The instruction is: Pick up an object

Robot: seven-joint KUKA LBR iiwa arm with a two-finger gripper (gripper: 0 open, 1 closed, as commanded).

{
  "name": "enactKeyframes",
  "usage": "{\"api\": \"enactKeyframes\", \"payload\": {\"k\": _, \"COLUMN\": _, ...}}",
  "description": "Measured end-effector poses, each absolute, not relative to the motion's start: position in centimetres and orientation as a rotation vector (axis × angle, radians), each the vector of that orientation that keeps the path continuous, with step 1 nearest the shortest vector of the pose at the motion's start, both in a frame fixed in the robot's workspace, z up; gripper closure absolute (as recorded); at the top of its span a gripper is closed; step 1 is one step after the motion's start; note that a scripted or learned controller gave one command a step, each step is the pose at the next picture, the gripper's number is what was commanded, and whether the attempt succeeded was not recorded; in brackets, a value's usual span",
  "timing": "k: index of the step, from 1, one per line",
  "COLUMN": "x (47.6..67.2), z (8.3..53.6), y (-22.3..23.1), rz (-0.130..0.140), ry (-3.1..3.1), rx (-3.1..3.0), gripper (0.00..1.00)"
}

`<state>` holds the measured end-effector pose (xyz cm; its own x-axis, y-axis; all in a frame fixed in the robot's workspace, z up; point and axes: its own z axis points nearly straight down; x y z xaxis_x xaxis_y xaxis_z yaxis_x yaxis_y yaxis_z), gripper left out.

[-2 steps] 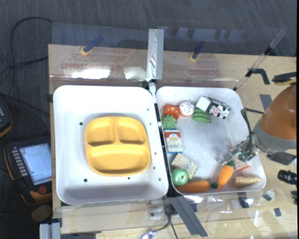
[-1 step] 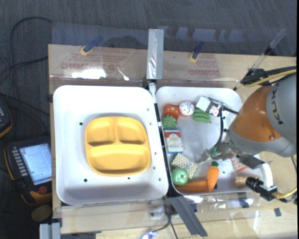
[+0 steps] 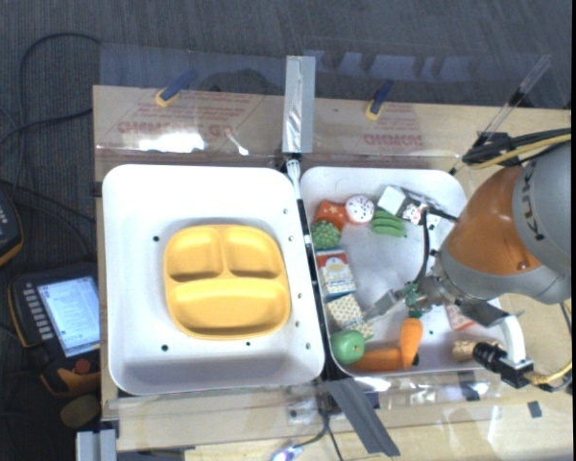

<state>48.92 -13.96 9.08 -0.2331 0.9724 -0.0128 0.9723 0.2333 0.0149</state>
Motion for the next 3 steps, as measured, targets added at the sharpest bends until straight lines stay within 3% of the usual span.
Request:
{"api": "enactKeyframes", "payload": {"k": 1, "x": 48.9, "z": 9.1, "y": -19.5, "rz": 0.006, "ry": 2.69, "rx": 1.596, "gripper": 0.0}}
{"api": "enactKeyframes", "payload": {"k": 2, "x": 49.1, "z": 9.1, "y": -12.8, "rz": -0.002, "ry": 2.84, "rx": 1.297, "gripper": 0.0}}
{"api": "enactKeyframes", "payload": {"k": 3, "x": 49.3, "z": 9.3, "y": -18.1, "rz": 0.002, "ry": 3.032, "rx": 0.701, "gripper": 0.0}}
